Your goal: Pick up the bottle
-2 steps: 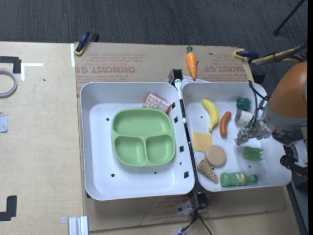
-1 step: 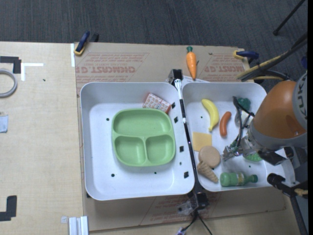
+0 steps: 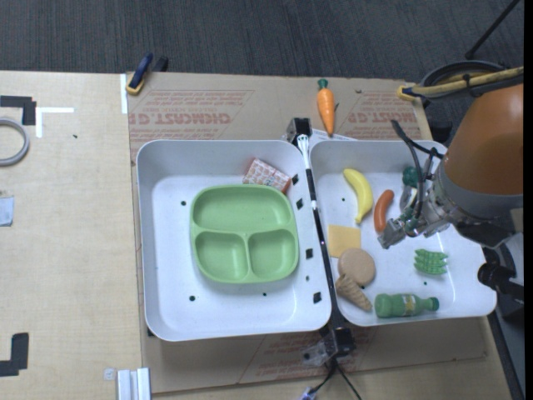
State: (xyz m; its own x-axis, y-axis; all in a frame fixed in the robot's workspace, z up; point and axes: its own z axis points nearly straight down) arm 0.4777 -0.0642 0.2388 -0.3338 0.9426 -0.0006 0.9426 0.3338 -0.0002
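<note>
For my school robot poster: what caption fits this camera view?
Robot gripper hovers in the right bin, above the green bottle lying near the front.

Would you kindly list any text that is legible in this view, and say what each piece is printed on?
Red print on the brown cardboard sheet under the bins: appears mirrored or upside down, too blurred to read with confidence.
Label on the green plastic bottle: too small to read.
Small red-patterned packet: print blurred, unreadable.
</note>
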